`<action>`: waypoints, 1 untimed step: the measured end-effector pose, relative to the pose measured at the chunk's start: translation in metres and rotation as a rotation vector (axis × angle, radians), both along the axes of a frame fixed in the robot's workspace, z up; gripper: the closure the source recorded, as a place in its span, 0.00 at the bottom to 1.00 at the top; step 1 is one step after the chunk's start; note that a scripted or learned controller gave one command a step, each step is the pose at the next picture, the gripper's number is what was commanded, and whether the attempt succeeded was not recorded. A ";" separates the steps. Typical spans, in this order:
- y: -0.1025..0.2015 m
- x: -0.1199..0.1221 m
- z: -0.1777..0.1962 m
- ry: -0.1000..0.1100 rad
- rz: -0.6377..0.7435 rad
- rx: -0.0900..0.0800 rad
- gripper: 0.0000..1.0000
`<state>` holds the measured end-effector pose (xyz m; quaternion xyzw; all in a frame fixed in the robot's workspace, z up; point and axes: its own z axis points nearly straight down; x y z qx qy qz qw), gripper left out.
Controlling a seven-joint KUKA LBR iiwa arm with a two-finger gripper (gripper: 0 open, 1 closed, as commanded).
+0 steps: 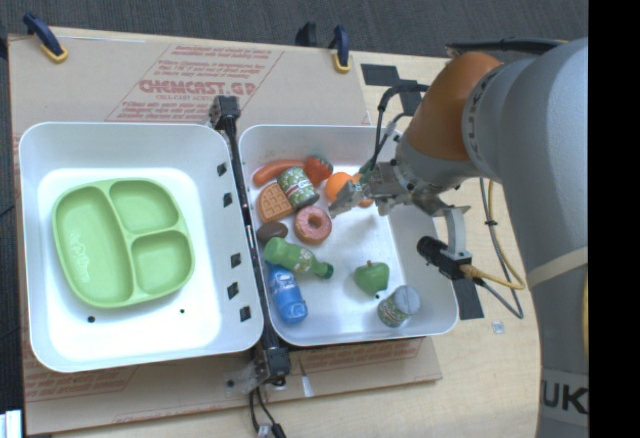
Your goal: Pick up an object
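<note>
Camera view, from the counter's near edge: the right bin [425, 321] holds a small can [399, 307], a green pepper [371, 276], a blue bottle [288, 295] and a green bottle [297, 258]. Farther in lie a pink doughnut [314, 224], a waffle [274, 200], a jar [298, 185] and a carrot [276, 170]. The hand [358, 190] hangs low at an orange ball [339, 186] near the bin's far wall; whether its jaws are apart or together I cannot tell. The left bin [40, 326] carries a green divided plate [122, 241]. Cardboard [190, 76] covers the counter's far side.

Orange ball [338, 185] beside the claw [352, 196]; pink donut [314, 224], green pepper [371, 276], blue bottle [288, 295] below-left of it; green tray [122, 242] far left.
</note>
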<state>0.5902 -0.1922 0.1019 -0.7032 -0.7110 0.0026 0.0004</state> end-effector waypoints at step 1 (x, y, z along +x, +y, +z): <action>0.000 0.000 0.010 0.000 0.004 -0.001 1.00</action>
